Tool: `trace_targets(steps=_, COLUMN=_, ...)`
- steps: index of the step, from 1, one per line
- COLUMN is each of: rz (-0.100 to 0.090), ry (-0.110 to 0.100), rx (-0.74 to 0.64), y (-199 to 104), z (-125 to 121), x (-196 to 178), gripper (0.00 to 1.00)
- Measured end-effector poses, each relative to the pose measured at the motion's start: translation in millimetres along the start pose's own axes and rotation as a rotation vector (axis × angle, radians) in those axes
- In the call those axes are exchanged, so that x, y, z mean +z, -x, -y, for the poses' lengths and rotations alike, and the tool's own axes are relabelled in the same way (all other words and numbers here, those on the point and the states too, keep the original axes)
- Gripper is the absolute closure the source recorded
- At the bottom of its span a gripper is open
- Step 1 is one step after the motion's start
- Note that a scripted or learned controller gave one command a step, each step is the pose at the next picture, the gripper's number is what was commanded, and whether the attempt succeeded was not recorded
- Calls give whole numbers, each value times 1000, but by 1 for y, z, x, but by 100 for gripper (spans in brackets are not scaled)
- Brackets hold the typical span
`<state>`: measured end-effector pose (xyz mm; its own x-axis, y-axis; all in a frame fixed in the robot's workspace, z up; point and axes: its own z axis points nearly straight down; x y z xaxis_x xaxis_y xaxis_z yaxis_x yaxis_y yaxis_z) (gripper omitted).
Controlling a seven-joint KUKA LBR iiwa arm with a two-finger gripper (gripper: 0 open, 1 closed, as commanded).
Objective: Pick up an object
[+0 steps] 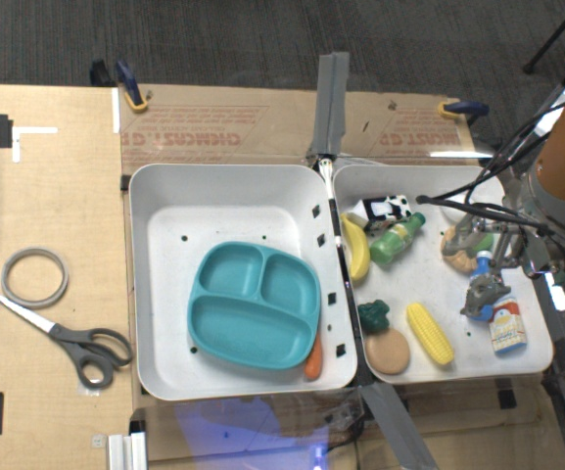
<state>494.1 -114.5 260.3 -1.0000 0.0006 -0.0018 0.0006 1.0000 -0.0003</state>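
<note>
A round tan bun (389,352) and knobbly yellow corn cob (429,333) lie at the right bin's (532,358) near edge, the gripper (482,297) hanging just beside the corn over a small white bottle (506,327), its finger state unclear.

A roll of tape (35,276) lies on the tabletop (57,213) left of the bins, with grey-handled scissors (78,344) just below it. Blue clamps (130,84) grip the cardboard sheet (223,125) behind, and a grey strip (331,101) crosses it
</note>
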Motion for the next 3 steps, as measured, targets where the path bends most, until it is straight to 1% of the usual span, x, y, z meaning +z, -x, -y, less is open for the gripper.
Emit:
trace_targets(steps=1, rz=1, ry=-1, rx=-6, y=90, z=-7, x=126, gripper=0)
trace_targets(steps=2, rz=2, ry=1, rx=-115, y=86, z=99, x=169, gripper=0)
trace_targets(steps=3, rz=2, ry=2, rx=-80, y=45, z=94, x=168, gripper=0)
